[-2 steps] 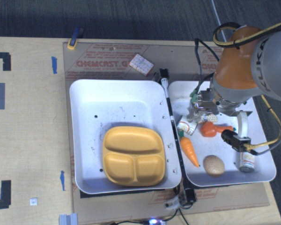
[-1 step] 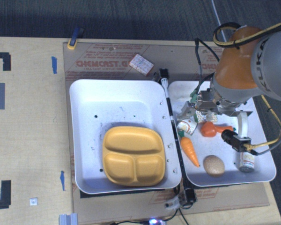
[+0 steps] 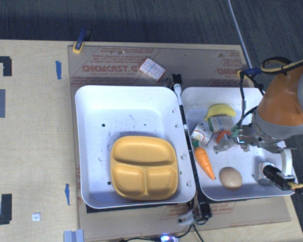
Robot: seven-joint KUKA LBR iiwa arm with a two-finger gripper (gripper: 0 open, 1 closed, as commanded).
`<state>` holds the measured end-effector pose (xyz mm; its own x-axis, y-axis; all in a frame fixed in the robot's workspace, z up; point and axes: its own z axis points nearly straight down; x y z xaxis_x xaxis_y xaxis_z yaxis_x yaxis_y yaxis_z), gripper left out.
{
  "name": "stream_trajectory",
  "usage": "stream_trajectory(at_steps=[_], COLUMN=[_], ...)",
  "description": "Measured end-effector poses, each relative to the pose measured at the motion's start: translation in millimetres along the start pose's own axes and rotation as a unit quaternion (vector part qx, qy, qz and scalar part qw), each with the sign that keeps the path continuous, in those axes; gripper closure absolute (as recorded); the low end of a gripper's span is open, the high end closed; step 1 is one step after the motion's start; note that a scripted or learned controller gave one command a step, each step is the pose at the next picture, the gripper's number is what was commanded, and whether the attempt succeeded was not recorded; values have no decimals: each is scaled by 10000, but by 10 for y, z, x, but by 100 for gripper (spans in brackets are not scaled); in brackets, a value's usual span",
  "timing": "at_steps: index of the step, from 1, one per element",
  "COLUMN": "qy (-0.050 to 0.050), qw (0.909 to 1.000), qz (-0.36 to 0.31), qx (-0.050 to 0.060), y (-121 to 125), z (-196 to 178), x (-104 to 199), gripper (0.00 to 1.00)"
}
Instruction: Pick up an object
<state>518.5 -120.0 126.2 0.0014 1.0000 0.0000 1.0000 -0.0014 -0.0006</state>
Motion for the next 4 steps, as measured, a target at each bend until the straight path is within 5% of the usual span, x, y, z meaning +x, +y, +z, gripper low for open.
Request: stream_trajectory(at_steps=[1,2,3,4], qy=[-15,-8,3,1], qw=[10000,10000,10000,10000], qz=[1,-2,-8,-9], qx=[-39,-55,-3,-1], y=[-374,-360,63,63], z=[397,298,-585,-584], x=[195,207,1274,1272], gripper=[0,100,100,0])
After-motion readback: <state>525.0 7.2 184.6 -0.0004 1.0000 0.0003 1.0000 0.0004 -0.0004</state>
